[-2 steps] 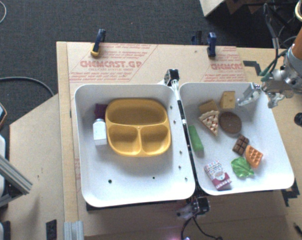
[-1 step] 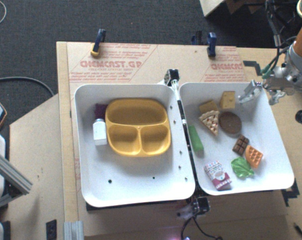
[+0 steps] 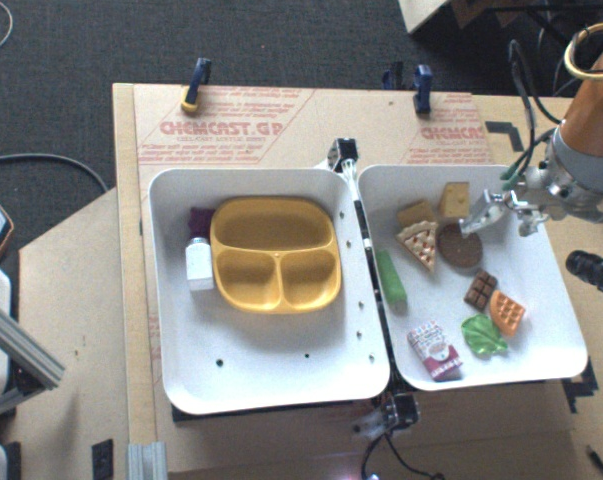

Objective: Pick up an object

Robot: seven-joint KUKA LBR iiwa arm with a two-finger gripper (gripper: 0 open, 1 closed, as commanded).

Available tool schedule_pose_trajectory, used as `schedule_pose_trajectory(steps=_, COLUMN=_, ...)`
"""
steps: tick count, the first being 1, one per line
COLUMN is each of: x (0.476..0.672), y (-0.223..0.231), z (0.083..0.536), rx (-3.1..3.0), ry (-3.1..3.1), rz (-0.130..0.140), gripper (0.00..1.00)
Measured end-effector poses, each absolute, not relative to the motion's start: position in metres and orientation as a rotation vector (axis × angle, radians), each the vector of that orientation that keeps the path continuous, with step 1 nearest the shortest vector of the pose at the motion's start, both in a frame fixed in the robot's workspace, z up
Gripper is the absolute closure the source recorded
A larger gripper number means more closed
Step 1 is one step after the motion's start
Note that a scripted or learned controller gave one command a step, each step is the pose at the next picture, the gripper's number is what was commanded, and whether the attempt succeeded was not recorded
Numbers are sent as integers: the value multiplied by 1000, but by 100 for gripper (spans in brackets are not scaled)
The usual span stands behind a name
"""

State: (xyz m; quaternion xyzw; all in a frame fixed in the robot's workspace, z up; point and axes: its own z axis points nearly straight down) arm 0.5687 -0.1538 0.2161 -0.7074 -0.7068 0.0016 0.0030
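Brown round cookie (image 3: 461, 249) lying in the right bin (image 3: 556, 298), upper middle, partly under the gripper (image 3: 484, 215) that hangs just above its top edge. Nothing seen between the fingers; open or closed, cannot tell. Touching the cookie's left side, a pizza slice (image 3: 419, 243); above that, a tan bread piece (image 3: 415, 213) and, just beside it, a yellow cheese block (image 3: 455, 200) close to the gripper's left. Below the cookie, a small chocolate bar (image 3: 480, 290), then an orange waffle (image 3: 507, 311) and a green leaf (image 3: 484, 336), those two touching. Nearer the front wall, a red and white carton (image 3: 434, 350). Along the bin's left wall, a green cucumber (image 3: 390, 277), well apart from the cookie. Reaching in from the right, the arm (image 3: 584, 148), its wrist over the bin's right rim. In the left bin (image 3: 171, 348), a yellow divided tray (image 3: 275, 253), with a white bottle (image 3: 199, 265) and a purple piece (image 3: 201, 220) tucked against its left edge.
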Motion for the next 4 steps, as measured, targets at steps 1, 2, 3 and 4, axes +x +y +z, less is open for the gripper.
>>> schedule_pose_trajectory(steps=1, x=567, y=-144, z=158, rx=-2217, ry=-2216, rz=5, gripper=0)
schedule_pose_trajectory(steps=2, x=563, y=-149, z=96, rx=-2218, ry=-2215, rz=6, gripper=0)
schedule_pose_trajectory(steps=3, x=563, y=-148, z=84, rx=-2218, ry=-2218, rz=3, gripper=0)
schedule_pose_trajectory(steps=4, x=564, y=-148, z=95, rx=-2223, ry=-2219, rz=0, gripper=100)
